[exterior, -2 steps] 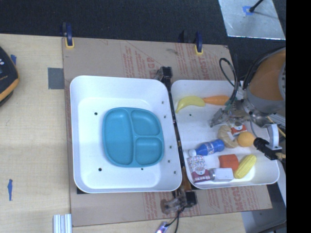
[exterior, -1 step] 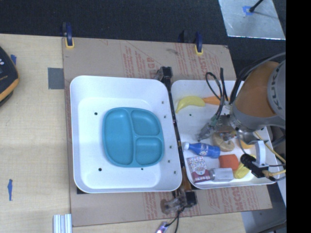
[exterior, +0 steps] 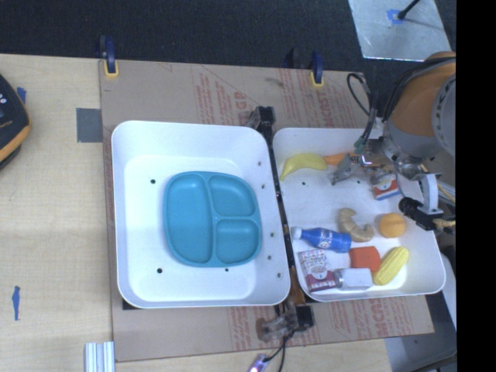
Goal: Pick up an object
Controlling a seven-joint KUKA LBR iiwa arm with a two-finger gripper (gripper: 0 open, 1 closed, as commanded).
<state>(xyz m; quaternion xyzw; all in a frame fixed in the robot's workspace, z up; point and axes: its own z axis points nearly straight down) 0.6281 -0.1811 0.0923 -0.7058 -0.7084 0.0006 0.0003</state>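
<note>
My gripper [exterior: 361, 177] hangs over the back of the right bin [exterior: 434, 285], open, with nothing between its spread fingers. A yellow banana [exterior: 304, 163] and a small orange piece [exterior: 335, 159] lie just to its left. A red-and-white item [exterior: 385, 189] sits right beside its right finger. Nearer the front lie a tan curved piece [exterior: 355, 223], an orange ball [exterior: 392, 225], a blue bottle [exterior: 325, 240], a red block [exterior: 364, 256], a yellow corn cob [exterior: 391, 263], a red-white packet [exterior: 314, 266] and a white box [exterior: 356, 277].
The left bin [exterior: 132, 208] holds a blue divided plate [exterior: 213, 217]. A black bracket [exterior: 263, 118] sits at the back where the two bins meet. The grey and orange arm [exterior: 422, 107] overhangs the right bin's back right corner.
</note>
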